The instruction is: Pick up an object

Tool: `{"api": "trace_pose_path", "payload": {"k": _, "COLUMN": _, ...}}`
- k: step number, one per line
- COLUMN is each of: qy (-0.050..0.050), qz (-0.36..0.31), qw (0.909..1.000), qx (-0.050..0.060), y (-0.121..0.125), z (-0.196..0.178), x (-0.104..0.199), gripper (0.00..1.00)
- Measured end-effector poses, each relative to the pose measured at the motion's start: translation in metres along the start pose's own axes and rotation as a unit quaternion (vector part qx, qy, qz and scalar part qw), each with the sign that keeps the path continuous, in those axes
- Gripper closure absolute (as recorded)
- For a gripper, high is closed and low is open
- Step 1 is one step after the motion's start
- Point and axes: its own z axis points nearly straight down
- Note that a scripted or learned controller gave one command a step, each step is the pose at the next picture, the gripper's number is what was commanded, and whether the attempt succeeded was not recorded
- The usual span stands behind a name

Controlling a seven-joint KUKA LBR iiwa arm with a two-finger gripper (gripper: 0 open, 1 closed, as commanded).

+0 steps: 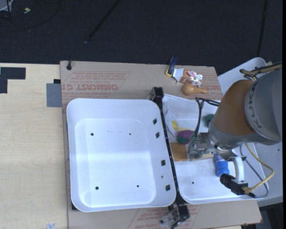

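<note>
The grey arm with its orange band [231, 111] reaches down into the right bin [200, 192]. Its gripper [199, 149] sits low among a small cluster of objects at the bin's left side. A purple and green object [183, 136] lies just left of the gripper, with a yellow piece [174, 125] above it. An orange-brown block [178, 151] lies against the bin's left wall beside the gripper. A blue cylinder [221, 166] lies to the gripper's right, and a teal object [209, 119] peeks out under the arm.
The left bin [114, 151] is beside it, across a black divider [164, 147]. An orange toy [193, 89] and a blue-yellow clamp [171, 67] rest on the cardboard behind the bins. A black connector with cables [233, 184] hangs near the right bin's front.
</note>
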Motion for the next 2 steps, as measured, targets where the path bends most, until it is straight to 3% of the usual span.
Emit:
{"api": "trace_pose_path", "payload": {"k": 1, "qy": 0.004, "qz": -0.008, "qw": 0.9999, "qx": 0.005, "y": 0.035, "z": -0.009, "x": -0.002, "gripper": 1.00}}
{"api": "trace_pose_path", "payload": {"k": 2, "qy": 0.005, "qz": -0.006, "qw": 1.0000, "qx": -0.004, "y": 0.002, "z": 0.018, "x": -0.067, "gripper": 1.00}}
